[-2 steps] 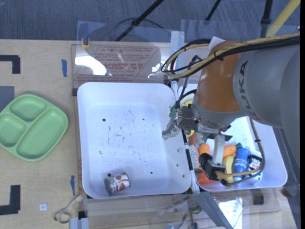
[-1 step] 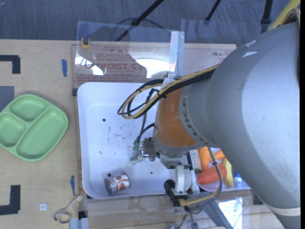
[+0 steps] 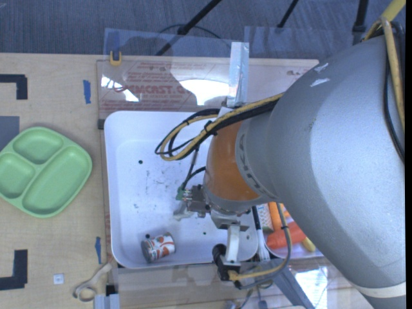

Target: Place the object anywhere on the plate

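The can [image 3: 158,247] lies on its side near the front wall of the left bin [image 3: 122,172], well apart from the green plate [image 3: 44,170] outside it. The arm [image 3: 270,166] overhangs the bin; finger state cannot be told

The white bin [image 3: 129,172] sits on the pale wooden worktop [image 3: 45,82], its floor marked with dark scuffs and specks. Behind the bin, a clear plastic sheet [image 3: 167,82] with faint red print stands along its far edge. Blue tape strips [image 3: 86,91] lie on the worktop left of the bin, and black angular marks [image 3: 16,85] sit further left. Right of the bin, some orange and yellow items [image 3: 286,234], perhaps toys, are too hidden to identify. Beyond the bin lies grey carpet [image 3: 64,11].
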`<state>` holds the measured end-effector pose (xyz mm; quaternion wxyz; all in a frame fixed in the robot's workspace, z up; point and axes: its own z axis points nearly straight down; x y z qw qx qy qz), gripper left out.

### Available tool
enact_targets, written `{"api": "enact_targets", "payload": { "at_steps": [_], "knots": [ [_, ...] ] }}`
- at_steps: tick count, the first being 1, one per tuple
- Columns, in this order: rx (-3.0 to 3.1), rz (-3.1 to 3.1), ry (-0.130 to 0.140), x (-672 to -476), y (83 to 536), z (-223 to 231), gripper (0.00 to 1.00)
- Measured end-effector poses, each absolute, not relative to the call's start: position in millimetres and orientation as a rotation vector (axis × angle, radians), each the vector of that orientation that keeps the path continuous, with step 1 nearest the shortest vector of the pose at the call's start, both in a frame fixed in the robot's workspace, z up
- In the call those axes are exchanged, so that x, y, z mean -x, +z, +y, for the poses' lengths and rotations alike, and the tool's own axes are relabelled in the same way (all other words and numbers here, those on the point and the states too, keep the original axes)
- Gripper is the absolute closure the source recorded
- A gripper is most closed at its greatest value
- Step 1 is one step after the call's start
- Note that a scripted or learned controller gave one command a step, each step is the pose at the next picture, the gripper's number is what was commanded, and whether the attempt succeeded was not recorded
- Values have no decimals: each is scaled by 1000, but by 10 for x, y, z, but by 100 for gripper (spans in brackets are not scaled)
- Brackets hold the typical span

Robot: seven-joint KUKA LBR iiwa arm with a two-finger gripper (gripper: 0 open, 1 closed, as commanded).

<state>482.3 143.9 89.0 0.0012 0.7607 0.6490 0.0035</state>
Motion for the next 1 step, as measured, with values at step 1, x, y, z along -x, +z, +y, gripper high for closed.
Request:
{"api": "enact_targets", "payload": {
  "at_steps": [1],
  "knots": [
    [-2391, 2035, 15, -4835, 986, 1441, 100]
  ]
}}
